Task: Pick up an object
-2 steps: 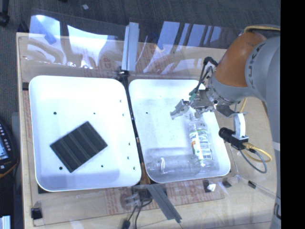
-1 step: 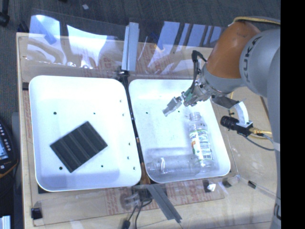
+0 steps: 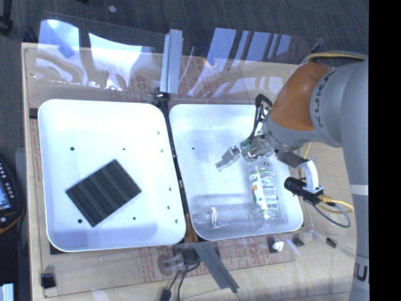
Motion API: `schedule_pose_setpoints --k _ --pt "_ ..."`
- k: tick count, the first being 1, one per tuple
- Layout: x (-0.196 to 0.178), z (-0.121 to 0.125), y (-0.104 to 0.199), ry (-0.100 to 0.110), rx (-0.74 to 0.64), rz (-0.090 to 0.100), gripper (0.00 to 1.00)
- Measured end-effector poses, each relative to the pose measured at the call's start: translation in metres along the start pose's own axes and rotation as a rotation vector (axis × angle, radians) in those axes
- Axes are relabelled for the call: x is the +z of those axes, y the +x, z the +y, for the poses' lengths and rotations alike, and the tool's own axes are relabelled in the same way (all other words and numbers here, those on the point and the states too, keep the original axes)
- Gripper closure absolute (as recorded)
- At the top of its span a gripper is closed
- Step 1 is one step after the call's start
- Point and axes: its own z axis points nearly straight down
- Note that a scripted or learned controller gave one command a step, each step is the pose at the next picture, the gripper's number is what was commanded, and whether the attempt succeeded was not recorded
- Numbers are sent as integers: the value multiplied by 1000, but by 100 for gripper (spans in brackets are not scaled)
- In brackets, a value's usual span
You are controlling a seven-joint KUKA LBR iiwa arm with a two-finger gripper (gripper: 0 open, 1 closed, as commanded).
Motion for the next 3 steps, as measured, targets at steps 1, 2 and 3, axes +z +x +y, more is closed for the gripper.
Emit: schedule_pose_setpoints --k 1,2,3 --pt "-35 1 -1 -3 -68 -3 0" --pt "-24 -27 12 0 -194 0 0" --pt "-8 -62 15 -1 -128 0 0"
